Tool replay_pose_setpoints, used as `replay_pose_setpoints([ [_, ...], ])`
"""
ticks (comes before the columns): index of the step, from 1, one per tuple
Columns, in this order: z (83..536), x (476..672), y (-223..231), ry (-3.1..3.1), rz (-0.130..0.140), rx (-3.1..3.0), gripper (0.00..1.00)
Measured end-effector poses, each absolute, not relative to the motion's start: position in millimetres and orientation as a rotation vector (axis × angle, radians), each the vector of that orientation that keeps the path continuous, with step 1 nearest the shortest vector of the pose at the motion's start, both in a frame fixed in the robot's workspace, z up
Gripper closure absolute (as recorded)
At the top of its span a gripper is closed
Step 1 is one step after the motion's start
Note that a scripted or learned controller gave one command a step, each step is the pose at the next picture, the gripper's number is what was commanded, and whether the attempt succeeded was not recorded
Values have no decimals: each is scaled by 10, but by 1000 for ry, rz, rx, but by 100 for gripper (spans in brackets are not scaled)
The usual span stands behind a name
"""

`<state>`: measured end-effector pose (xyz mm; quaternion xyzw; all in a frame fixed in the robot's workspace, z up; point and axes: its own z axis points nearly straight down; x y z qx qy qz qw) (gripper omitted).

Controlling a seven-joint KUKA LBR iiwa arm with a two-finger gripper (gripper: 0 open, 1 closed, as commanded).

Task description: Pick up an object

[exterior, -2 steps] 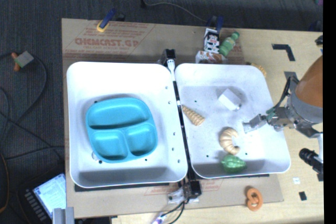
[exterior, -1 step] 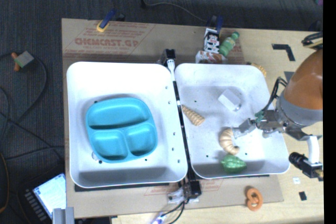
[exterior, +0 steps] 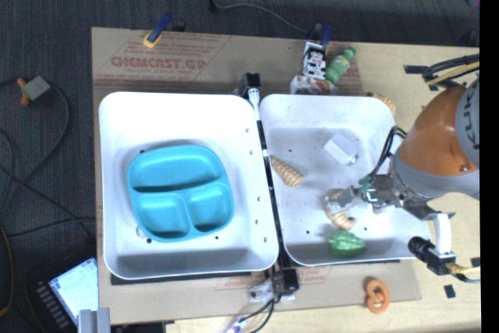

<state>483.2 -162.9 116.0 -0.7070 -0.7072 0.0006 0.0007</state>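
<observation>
1 tan, shell-like object [exterior: 341, 208] sits at my gripper [exterior: 360, 196]; jaws' state unclear. Also 1 cone [exterior: 285, 170], 1 green lump [exterior: 346, 243], 1 blue tray [exterior: 181, 190].

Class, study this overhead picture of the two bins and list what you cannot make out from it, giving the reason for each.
- The hand in the camera view: too small and blurred to tell open from shut, or whether it touches the tan object.
- The tan object itself: too blurred to identify.
- The arm: cut off by the right edge.
- The packet behind the right bin: print too small to read.
- The device at bottom left: cut off by the lower edge.
</observation>
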Motion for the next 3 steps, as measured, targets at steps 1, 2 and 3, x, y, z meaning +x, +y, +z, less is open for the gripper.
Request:
replay_pose_setpoints([
  [1, 1124, 4833, -1157, -2221, 2, -2219, 0],
  [2, 874, 5287, -966, -2223, -2, -2222, 0],
  [3, 875, 4864, -973, -2227, -6, -2230, 0],
])
